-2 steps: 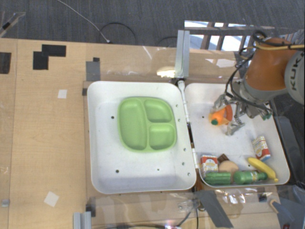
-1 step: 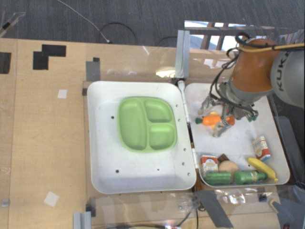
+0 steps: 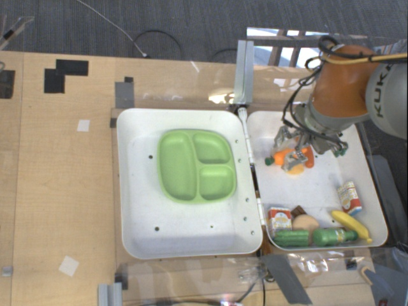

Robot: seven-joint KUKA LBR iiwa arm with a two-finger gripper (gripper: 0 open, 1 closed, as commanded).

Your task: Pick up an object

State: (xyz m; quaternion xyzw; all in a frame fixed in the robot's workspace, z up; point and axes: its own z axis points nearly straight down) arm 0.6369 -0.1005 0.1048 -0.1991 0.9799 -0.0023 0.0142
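Far left of the claw: green plate (image 3: 195,165) in the left bin (image 3: 137,234). At the claw (image 3: 294,155), over the right bin (image 3: 319,190): orange carrot (image 3: 282,157) just beneath the fingers, touching or gripped, cannot tell; spread or pressed together, cannot tell either. Below the claw, along the near wall: box (image 3: 280,220), green bottle (image 3: 331,236), banana (image 3: 350,224). Down and right: can (image 3: 349,197).

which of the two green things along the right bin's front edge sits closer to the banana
The green bottle, its cap end touching the banana; the other green item lies further left, beneath the small carton.
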